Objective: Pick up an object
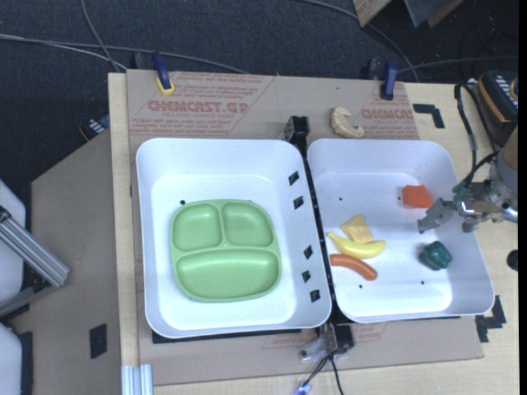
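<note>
Hovering at right bin's [387, 159] right rim, metal two-finger gripper [436, 219] spread open and holding nothing, just above dark green rounded toy [436, 256], near orange block [417, 196], yellow banana [357, 243] and orange sausage [353, 266] further left.

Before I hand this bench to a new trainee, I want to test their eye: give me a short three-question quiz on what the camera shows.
1. True or false: the green divided plate lies in the left bin.
2. Which item in the right bin lies nearest the pincer? A) orange sausage B) dark green lump C) yellow banana piece
3. Fill in: the beige object outside the bins rests on the ______ board behind the right bin.

Key: 1 true; 2 B; 3 cardboard
</note>
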### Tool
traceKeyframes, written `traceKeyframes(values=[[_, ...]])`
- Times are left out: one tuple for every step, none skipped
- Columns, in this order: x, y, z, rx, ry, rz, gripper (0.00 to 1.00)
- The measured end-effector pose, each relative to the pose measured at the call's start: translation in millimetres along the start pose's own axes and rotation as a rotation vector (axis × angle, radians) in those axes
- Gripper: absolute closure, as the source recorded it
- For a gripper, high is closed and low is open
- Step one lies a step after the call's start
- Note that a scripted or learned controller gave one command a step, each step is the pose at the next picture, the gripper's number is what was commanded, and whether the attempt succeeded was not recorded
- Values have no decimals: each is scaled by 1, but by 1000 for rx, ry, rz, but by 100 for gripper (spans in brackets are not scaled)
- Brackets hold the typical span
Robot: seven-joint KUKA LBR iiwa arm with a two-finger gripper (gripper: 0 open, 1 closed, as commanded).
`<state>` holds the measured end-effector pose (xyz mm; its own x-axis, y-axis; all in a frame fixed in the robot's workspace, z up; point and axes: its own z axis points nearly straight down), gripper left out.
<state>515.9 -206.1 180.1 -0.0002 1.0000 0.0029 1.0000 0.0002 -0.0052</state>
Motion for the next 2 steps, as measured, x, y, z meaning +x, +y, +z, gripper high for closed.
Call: traceKeyframes(values=[[4, -8, 46, 1, 1, 0, 0], [4, -7, 97, -6, -4, 0, 0]])
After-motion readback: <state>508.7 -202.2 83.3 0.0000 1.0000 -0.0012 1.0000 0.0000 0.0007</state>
